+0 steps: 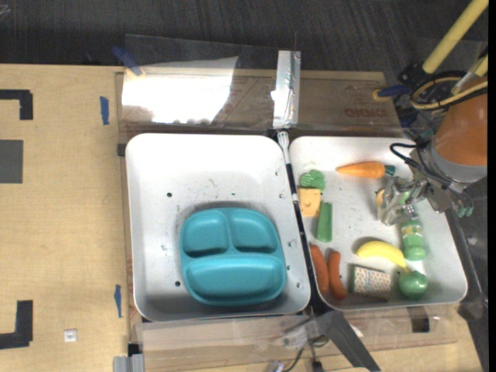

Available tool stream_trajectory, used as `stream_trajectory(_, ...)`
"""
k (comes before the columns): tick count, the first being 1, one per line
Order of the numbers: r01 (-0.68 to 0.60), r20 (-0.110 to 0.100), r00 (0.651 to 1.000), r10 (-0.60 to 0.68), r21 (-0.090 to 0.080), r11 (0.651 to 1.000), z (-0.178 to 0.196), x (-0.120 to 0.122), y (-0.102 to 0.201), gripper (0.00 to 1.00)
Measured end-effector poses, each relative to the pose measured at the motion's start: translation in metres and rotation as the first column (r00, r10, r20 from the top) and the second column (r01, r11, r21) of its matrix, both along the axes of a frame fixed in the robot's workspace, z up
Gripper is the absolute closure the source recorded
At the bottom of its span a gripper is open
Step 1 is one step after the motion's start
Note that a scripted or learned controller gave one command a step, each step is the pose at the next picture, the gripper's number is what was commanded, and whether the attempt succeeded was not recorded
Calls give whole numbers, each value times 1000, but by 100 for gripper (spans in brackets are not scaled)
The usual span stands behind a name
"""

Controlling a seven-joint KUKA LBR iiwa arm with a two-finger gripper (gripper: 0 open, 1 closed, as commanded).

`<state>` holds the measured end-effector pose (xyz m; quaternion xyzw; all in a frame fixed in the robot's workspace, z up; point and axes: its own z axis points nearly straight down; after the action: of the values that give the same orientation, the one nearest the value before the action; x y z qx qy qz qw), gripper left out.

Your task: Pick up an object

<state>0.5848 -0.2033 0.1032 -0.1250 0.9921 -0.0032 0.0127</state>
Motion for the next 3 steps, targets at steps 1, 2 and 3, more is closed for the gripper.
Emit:
stream_trajectory(1, 0, -2, 1000, 0, 0, 1000, -1, 0, 0, 0)
stream_trajectory(2, 66, -13, 998, -66, 3, 998, -14, -23, 3, 0)
stream_trajectory(3, 109, -16, 994, -109, 4, 994, -15, 32, -20, 0)
